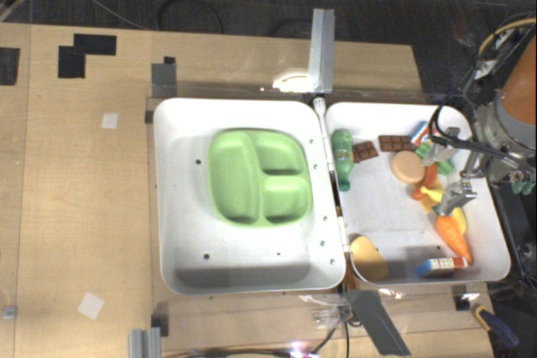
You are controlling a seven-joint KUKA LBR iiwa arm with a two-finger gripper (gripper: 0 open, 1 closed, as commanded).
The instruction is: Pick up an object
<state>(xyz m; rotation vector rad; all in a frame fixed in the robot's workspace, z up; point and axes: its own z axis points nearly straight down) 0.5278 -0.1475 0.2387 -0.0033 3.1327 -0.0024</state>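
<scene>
We see two bins side by side: the left bin [180, 180] holds a divided tray [256, 177] near its middle. In the right bin [377, 214], a bottle [341, 151] lies against the left wall, a carrot [453, 235] near the right wall, and a small box [440, 266] at the front.
</scene>
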